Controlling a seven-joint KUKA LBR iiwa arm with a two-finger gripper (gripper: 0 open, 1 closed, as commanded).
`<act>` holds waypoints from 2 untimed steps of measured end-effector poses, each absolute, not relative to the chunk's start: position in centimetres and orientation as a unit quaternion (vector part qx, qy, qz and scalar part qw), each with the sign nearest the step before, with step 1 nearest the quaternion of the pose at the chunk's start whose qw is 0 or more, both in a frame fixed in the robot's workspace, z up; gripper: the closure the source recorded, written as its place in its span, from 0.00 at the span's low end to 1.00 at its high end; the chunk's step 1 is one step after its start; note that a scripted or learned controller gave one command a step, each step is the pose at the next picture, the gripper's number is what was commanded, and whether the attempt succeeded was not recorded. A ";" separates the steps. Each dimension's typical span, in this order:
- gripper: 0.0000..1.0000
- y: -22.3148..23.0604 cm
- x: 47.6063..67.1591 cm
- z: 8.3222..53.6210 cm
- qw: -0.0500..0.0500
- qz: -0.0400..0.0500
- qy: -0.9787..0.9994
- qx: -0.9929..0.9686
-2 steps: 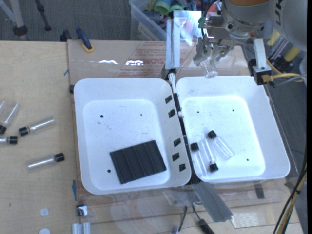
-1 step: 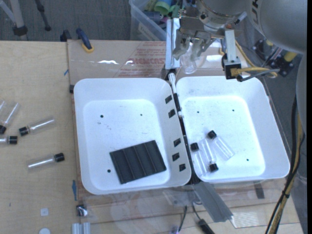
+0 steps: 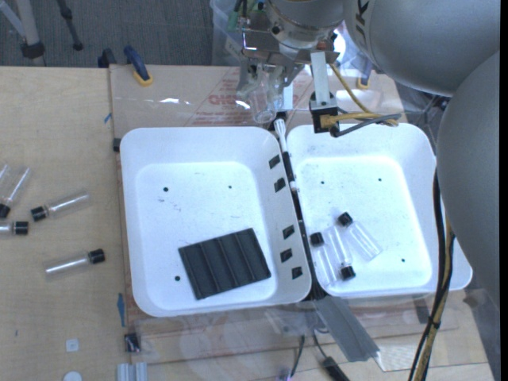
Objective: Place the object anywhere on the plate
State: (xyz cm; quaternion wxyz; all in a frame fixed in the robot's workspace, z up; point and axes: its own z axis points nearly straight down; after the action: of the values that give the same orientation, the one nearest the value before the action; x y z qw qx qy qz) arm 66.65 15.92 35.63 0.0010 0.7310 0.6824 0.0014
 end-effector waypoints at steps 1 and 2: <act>1.00 19.8 66.6 30.7 -0.002 -0.002 0.720 0.694; 1.00 21.3 66.6 32.1 0.001 0.001 0.820 0.572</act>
State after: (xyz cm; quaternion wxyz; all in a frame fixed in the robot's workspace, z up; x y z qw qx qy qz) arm 66.61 21.34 32.15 0.0008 0.5719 0.8203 0.0010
